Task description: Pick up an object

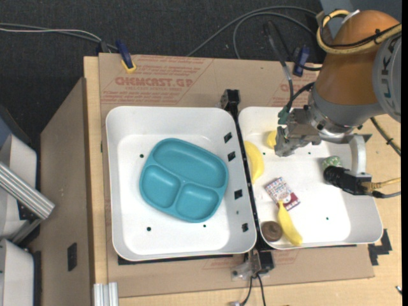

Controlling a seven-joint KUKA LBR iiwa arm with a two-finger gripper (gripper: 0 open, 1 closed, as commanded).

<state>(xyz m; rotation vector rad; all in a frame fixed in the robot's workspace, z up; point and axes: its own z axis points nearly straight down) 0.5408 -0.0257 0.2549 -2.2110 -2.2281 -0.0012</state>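
Noted, in the left shallow white bin (127, 228), a teal three-compartment plastic plate (183, 180) lying flat, well apart from the arm. Judged it stiff, light and smooth, awkward for a narrow grasp anywhere but the raised rim.

Found, just right of the divider in the right shallow white bin (344, 222), a yellow curved soft-looking piece (255, 160) lying along the wall. Spotted below it a small white-and-red printed packet (281, 192), then a yellow banana-shaped toy (291, 225) touching a brown round disc (271, 230) near the bin's front edge. Judged the packet thin and flat, hard to get under; judged the banana toy light and best pinched across its middle.

Found the gripper (288, 139) low over the far-left part of the right bin, just beside a small yellow lump (271, 139). Took that lump for the likeliest target: probably light, possibly slippery, best taken across its short width. Could not tell the gripper's state, released or clenched, past the bulk of the wrist. Saw nothing plainly gripped. Could not make out the lump's full extent or true shape so close under the gripper.

Glimpsed further right a small green object (331, 162), partly covered and too small to identify.
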